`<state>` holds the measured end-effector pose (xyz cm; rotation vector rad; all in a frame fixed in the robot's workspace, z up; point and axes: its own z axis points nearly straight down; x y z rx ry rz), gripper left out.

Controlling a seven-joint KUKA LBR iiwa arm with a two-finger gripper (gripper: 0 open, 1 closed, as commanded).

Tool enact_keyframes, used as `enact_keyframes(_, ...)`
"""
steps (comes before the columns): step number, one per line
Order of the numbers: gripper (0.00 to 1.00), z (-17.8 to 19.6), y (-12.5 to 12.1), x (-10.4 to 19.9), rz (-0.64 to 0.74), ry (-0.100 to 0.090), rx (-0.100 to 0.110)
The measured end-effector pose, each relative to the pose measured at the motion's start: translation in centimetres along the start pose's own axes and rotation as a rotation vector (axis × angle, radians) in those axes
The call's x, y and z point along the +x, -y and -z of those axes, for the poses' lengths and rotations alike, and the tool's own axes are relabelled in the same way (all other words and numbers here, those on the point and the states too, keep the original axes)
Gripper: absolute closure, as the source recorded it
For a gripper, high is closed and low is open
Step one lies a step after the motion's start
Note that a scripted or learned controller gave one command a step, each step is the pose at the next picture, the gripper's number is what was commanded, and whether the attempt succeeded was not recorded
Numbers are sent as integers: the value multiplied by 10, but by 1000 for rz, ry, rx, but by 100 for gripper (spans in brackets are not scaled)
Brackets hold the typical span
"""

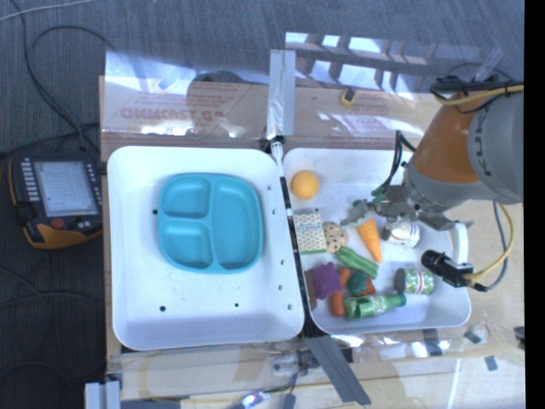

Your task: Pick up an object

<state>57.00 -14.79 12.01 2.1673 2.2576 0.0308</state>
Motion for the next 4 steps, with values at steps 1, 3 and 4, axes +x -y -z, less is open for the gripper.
enact_keyframes(1, 0, -31, -8, -25, 21, 8, 8)
enact_keyframes(3, 100, -29, 20, -15, -59, 11, 2)
enact_keyframes(4, 100, 79, 22, -8, 29, 6, 26)
